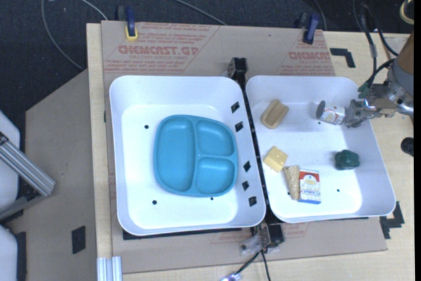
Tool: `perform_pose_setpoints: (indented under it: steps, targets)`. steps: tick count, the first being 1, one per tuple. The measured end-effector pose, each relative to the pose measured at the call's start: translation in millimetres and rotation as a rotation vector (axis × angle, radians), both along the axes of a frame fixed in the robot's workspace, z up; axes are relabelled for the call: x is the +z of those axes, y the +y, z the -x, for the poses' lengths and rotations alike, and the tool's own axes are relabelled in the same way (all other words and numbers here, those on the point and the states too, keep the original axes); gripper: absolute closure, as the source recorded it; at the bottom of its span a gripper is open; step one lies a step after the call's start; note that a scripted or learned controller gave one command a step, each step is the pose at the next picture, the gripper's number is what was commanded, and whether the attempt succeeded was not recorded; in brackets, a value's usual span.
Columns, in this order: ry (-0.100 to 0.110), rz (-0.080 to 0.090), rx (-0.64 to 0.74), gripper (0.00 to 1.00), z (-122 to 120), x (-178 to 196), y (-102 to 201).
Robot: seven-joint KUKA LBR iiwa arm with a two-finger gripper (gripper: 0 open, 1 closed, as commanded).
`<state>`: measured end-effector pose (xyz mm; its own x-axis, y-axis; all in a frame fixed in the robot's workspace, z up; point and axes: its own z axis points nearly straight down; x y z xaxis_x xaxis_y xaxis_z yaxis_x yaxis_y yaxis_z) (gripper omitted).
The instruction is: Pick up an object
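The right bin [368,197] holds several small objects. A tan bread-like piece [274,113] lies at its back left, with a yellow wedge [275,158] nearer the front. A tan cracker [291,182] and a red and white box [310,185] lie side by side near the front. A dark green lump [346,159] rests at the right. A small silver and white can [331,114] lies on its side at the back. My gripper [357,115] comes in over the bin's right rim, low, right beside the can's right end.
In the left bin [125,161] sits a blue divided plate [195,155]. Black clips line the seam between the bins. The arm [401,85] and its cables fill the right side. Blue clamps hold the cardboard at the back edge.
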<state>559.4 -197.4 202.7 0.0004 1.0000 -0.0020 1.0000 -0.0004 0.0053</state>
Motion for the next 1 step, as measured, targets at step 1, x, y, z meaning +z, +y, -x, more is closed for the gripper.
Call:
perform_pose_setpoints:
  steps: [1]
  targets:
    - [-0.001,0.000,0.002,1.00,4.0,62.1,3.9]
